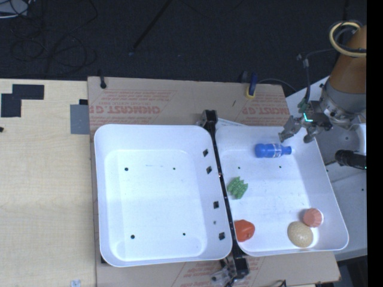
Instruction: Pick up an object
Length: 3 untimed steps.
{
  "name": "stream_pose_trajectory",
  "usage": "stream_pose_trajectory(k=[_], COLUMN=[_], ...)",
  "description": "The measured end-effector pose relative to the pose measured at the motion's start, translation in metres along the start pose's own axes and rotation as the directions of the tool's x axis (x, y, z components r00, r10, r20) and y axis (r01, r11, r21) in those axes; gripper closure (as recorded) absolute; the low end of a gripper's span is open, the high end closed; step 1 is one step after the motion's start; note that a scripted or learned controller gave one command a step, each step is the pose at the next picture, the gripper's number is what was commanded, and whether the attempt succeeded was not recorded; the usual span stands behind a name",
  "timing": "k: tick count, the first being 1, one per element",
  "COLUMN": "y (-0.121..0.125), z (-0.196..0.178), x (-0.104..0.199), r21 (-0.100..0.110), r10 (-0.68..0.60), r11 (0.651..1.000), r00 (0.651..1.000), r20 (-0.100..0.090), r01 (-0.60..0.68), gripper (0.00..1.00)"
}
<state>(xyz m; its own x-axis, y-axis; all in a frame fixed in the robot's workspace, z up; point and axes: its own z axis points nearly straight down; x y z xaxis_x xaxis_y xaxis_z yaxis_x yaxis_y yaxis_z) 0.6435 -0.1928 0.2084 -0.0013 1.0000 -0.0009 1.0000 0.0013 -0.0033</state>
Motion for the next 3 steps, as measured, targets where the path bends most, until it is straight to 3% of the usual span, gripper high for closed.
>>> stream_pose_trajectory(k=[1,2,3], y=[0.000,0.000,0.000], z=[-0.010,-0.010,-0.020], x=[-0.001,-0.001,-0.001], r21=[0.000,0.001,0.000], r10=[-0.001,-0.001,-0.002], r11=[1.000,1.000,1.000], r00=[1.000,1.000,1.000], r20=[0.000,0.000,0.000], r01=[0.001,0.001,0.002], gripper=[1.00,0.00,1.00])
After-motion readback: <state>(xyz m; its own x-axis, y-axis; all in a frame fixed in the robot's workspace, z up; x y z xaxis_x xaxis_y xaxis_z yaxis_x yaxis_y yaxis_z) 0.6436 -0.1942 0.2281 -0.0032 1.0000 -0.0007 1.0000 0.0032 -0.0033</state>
